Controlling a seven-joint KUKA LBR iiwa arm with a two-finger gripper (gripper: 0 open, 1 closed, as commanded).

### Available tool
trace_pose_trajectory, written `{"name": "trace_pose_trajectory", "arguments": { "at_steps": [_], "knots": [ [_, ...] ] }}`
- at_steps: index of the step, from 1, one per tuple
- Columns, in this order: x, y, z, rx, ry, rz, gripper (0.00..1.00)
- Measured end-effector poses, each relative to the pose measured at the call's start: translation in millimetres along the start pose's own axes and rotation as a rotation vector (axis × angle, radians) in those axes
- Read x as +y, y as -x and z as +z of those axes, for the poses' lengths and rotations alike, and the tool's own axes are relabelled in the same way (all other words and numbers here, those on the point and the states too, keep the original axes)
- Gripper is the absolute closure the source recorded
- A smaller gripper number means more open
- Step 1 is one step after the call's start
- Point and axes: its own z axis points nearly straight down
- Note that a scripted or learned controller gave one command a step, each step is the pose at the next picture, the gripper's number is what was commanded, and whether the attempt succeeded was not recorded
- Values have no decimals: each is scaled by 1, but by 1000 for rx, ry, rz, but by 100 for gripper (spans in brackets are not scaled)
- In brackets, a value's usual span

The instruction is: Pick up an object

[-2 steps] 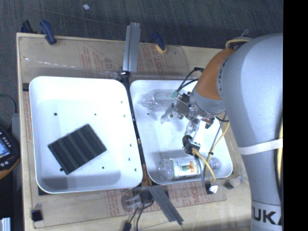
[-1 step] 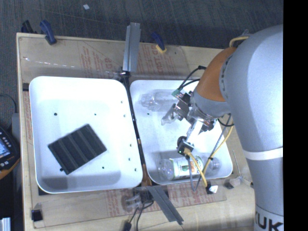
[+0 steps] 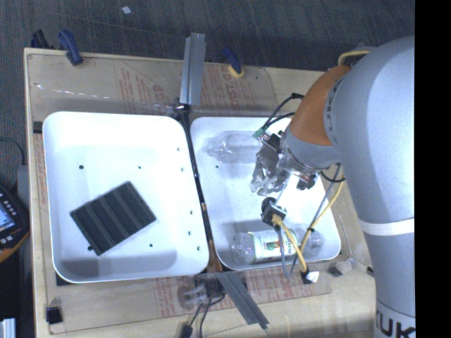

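My gripper point(image 3: 266, 178) hangs over the middle of the right bin point(image 3: 218, 210), reaching in from the right below the orange-banded wrist. A clear plastic bottle point(image 3: 229, 147) lies on its side at the far end of that bin, just up and left of the gripper. A second clear bottle with a green and white label point(image 3: 262, 247) lies along the bin's near wall, below the gripper. A black ribbed rectangular pad point(image 3: 113, 217) lies flat in the left bin point(image 3: 106, 129). Nothing is visibly held by the gripper.
Yellow and black cables point(image 3: 296, 248) dangle from the wrist over the labelled bottle. A metal divider bar point(image 3: 192, 69) runs between the bins at the back. Blue clamps point(image 3: 70, 48) grip the bench's far edge. The large grey arm body covers the bench's right side.
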Motion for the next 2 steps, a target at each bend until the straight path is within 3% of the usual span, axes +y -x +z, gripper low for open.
{"name": "trace_pose_trajectory", "arguments": {
  "at_steps": [1, 2],
  "knots": [
    [-1, 1, -70, 0, 10, -170, 100],
    [-1, 1, -70, 0, 9, -170, 0]
  ]
}}
